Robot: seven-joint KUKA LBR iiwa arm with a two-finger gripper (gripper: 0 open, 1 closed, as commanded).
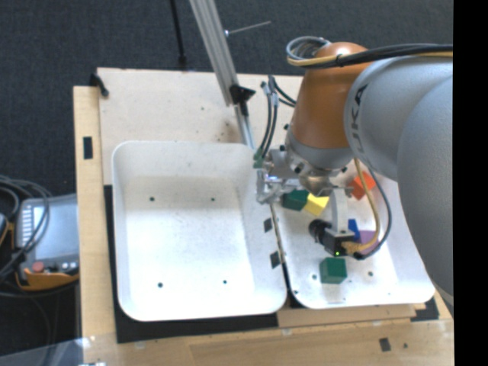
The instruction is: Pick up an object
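Green block (pixel 294 200), small and dark, sits beside the claw (pixel 276 187), whose state I cannot tell.

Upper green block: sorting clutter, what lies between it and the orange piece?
A yellow block, beside the upper green block, short of the orange piece; camera view.

Grey arm (pixel 412 105) — orange band (pixel 324 105) (black cables (pixel 269 124))

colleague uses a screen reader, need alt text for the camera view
A grey robot arm with an orange band reaches in from the right over the right bin, its gripper low near the edge beside the left bin. A green block, a yellow block and an orange piece lie in the right bin.
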